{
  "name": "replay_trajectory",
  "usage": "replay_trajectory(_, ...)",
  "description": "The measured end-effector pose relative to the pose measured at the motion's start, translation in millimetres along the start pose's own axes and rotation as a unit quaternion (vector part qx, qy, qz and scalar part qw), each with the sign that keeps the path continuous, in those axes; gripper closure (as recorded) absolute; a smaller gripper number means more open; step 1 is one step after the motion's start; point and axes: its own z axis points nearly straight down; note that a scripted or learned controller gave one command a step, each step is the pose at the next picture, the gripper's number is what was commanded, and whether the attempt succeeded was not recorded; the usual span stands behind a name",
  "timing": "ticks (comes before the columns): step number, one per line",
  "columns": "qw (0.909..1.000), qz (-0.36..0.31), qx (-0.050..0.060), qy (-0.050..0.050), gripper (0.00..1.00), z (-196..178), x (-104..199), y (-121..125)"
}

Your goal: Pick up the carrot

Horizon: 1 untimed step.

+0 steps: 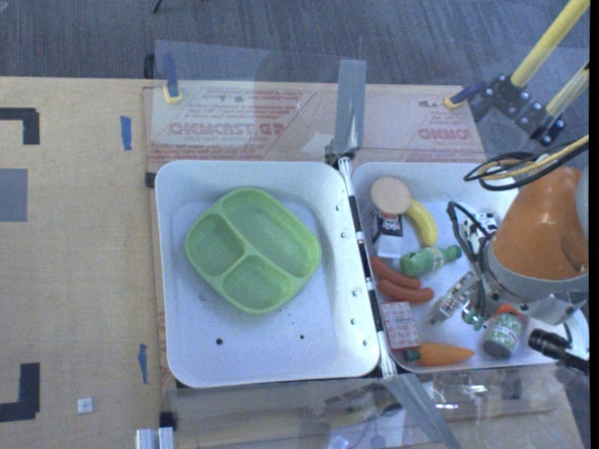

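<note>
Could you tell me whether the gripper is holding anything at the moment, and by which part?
Nothing appears held. The gripper hangs over the right bin, apart from the carrot lying near the front edge.

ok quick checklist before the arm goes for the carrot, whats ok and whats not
1. Carrot in view, lying near the front edge of the right bin: ok.
2. Top of the carrot uncovered: ok.
3. Room around it: not ok, the small red-and-white packet sits close by its left end.
4. Gripper above the carrot: not ok, it sits further back in the bin.
5. Gripper holding nothing: cannot tell.
6. Small jar apart from the carrot's right tip: ok, though close.
</note>
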Motion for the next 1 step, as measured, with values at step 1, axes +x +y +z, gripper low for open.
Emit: replay_trajectory(1, 0.9937, 0.112, -0.001, 0.002, 1.0, 0.7, -32.8, -8.1)
